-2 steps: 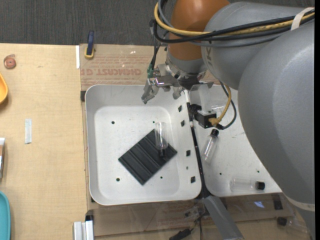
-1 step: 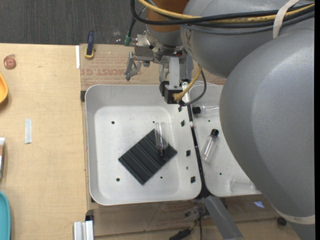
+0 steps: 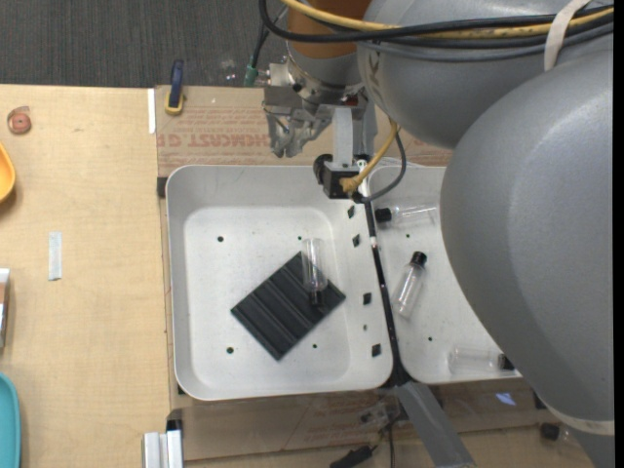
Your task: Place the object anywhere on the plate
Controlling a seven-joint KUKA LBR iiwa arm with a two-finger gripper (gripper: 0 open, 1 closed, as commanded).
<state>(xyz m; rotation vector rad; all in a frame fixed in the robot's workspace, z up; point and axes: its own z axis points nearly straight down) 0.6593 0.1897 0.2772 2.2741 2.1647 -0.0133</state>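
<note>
A black ribbed plate (image 3: 276, 316) lies at a slant in the middle of the left bin (image 3: 195, 261). A clear vial (image 3: 313, 264) with a black cap rests on the plate's upper right corner, cap end toward the front. My gripper (image 3: 291, 136) hangs over the cardboard just beyond the left bin's back rim, well away from the plate and the vial. Nothing shows in it.
The right bin (image 3: 429, 349) holds three more clear vials: one near its middle (image 3: 409, 281), one at the back (image 3: 402, 213), one at the front (image 3: 474, 361). The arm's grey bulk covers the right side. A wooden bench top (image 3: 78, 261) lies left of the bins.
</note>
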